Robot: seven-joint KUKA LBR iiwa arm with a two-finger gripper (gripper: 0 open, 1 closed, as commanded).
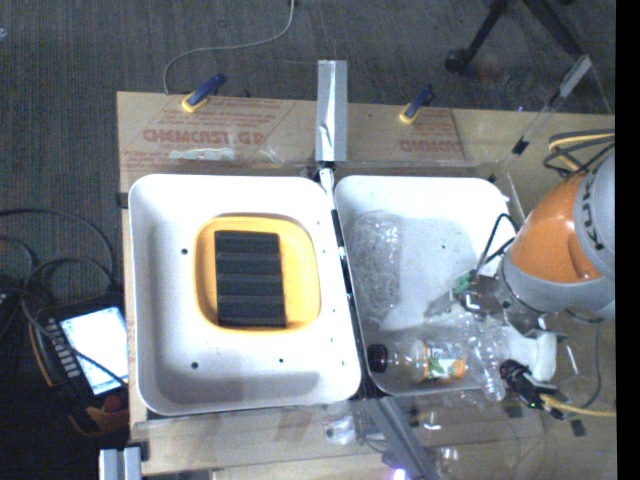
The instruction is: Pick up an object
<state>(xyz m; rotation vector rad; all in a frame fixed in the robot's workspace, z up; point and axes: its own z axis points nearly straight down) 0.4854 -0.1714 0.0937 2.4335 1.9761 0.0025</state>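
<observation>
Left bin [160, 268] carried a yellow tray [305, 268] with a black ribbed block [248, 278] seated in its hollow, near the bin's middle; both looked rigid, the block matte and probably grippy, though it sat flush in the tray with little side wall exposed for a pinch. Right of the divider between the bins, the right bin [420, 203] held a crumpled clear plastic film [375, 258] along its left wall, thin, light and limp by the look of it, likely to slide or collapse under a pinch. Further right and toward the near wall lay a clear plastic bottle [425, 360] on its side, black cap pointing at the divider, label band about mid-body. It looked empty, so judged light; smooth, round and glossy, hence slippery and prone to roll or squash. Best hold judged to be across the body at the label, jaws square to the bottle's long axis. Right of the bottle, at the bin's right wall, the gripper [480, 303] hung low under the orange band of the arm [560, 243], over more clear plastic; whether it was parted, closed or gripping anything could not be told.
</observation>
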